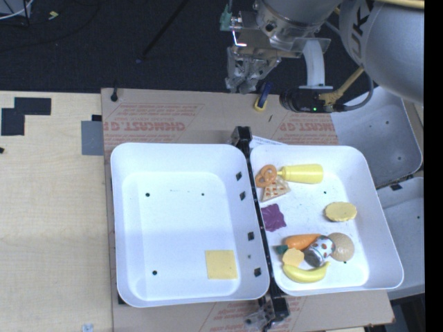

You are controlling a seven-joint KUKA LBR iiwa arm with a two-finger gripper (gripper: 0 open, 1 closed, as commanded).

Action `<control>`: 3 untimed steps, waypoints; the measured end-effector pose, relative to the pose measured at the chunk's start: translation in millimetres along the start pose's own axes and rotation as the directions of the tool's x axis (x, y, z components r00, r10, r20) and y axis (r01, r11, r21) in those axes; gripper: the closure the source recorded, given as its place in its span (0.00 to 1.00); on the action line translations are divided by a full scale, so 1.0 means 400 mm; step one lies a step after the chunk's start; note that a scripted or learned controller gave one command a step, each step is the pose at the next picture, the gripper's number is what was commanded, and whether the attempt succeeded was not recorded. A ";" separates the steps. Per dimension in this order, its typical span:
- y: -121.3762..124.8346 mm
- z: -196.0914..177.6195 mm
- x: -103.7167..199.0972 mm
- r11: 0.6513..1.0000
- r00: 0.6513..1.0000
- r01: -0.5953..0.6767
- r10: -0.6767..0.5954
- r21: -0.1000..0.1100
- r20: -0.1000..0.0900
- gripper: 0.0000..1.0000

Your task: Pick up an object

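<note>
My gripper (246, 75) hangs high over the brown cardboard behind the two bins, near the top middle of the camera view. A small blue-and-yellow thing (261, 100) shows just under it; whether the gripper has hold of it is unclear. The right bin (377, 206) holds a yellow bottle (301, 173), a pretzel (265, 175), a waffle piece (275, 189), a purple piece (273, 217), a round yellow piece (340, 211), a carrot (302, 241), a banana (304, 274) and a brown round piece (341, 246). In the left bin (128, 185), a yellow square slice (221, 264) lies flat.
A black clip divider (250, 199) runs between the bins. The cardboard sheet (173, 120) lies under both bins. The arm's grey body (387, 33) fills the top right. A wooden bench top (48, 220) stretches to the left.
</note>
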State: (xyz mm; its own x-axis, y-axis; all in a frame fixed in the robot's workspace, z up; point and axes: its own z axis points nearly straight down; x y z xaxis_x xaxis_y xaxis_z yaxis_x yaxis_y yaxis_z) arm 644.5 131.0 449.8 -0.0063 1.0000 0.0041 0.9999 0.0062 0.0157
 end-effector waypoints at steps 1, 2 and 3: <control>-0.074 -0.237 0.174 1.000 1.000 0.001 -0.001 0.010 0.000 1.00; -0.050 0.367 0.023 0.999 1.000 -0.010 0.010 0.036 0.011 1.00; -0.101 -0.139 0.134 1.000 1.000 -0.001 0.001 0.001 -0.001 1.00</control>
State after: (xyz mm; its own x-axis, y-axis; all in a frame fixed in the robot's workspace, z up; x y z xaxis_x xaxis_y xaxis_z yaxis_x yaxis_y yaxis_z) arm 602.7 184.1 504.9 -0.0055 1.0000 0.0056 0.9999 0.0054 0.0150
